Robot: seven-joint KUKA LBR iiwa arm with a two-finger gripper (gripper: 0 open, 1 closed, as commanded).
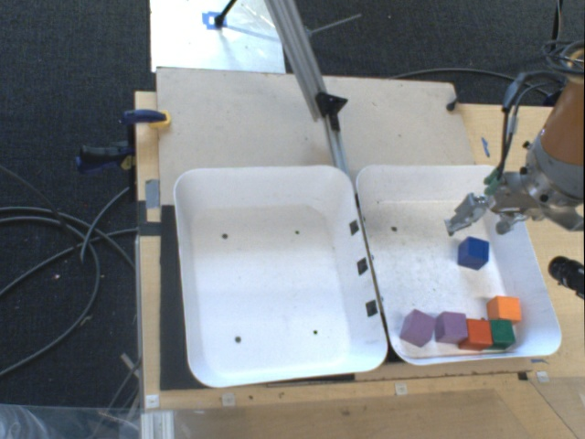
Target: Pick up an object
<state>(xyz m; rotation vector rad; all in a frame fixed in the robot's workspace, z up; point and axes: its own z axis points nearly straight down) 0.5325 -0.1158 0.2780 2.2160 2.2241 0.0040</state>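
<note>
Sitting alone in the right bin (402, 199), the blue cube (473, 252) lies just beside the end effector (468, 214), which hovers at its 12 o'clock, fingers spread and gripping nothing. Toward 6 o'clock, two purple blocks (434, 326), orange blocks (492, 318) and a green block (503, 334) crowd the bin's rim. The approach step seems in hand; next, the end effector probably must centre over the cube and descend.
</note>
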